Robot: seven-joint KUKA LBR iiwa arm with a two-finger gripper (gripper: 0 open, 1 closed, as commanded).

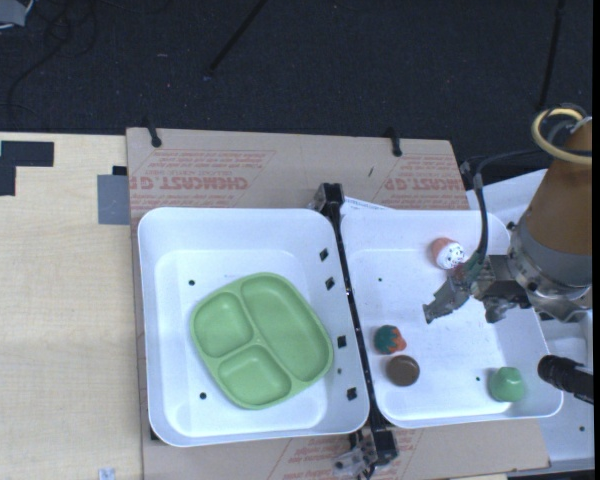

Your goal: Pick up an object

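Several small objects lie in the right bin [420, 413]: a pink and white ball [445, 253] near the back, a green and red piece [388, 340], a brown round piece [403, 370], and a green piece [506, 383] in the front right corner. My gripper [467, 308] hangs over the middle right of this bin, just in front of the ball. It is open with nothing between its fingers. One dark finger [442, 306] points left and down towards the bin floor.
The left bin [160, 268] holds a green divided plate [260, 340]. A black divider with clips [345, 308] runs between the bins. Cardboard lies under both bins. A cable [480, 218] loops above the right bin's back right.
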